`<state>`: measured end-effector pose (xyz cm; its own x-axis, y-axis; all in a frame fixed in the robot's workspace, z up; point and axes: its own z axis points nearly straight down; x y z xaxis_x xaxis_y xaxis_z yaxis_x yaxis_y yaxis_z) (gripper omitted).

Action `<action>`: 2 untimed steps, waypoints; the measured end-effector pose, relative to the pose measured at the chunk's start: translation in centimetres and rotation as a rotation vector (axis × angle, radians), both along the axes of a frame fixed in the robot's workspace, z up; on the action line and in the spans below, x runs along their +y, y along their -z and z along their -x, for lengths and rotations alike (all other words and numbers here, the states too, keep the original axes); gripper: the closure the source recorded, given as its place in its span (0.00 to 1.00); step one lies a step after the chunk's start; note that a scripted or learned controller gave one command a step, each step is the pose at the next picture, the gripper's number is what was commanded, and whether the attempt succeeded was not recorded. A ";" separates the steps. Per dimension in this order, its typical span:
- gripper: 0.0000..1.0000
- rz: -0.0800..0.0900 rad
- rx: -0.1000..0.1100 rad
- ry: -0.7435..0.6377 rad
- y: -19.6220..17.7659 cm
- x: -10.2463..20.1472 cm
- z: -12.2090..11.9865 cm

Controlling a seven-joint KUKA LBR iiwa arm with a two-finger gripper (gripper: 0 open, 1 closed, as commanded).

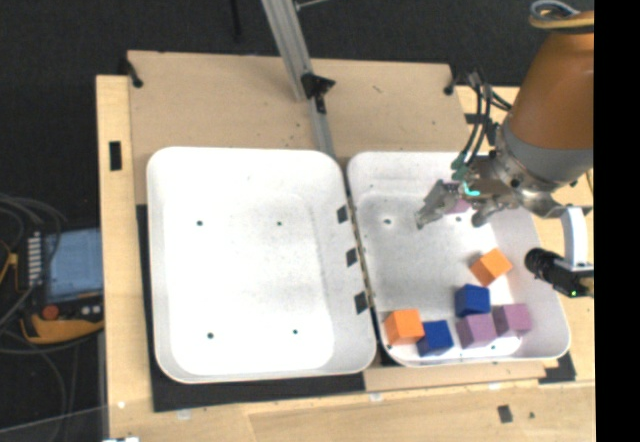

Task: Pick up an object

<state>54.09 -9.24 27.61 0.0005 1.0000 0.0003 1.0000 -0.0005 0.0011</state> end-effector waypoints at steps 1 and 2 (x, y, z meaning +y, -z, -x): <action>0.00 0.002 0.005 0.001 4.4 -0.8 -0.1; 0.00 0.001 0.007 0.002 10.2 -0.1 -0.5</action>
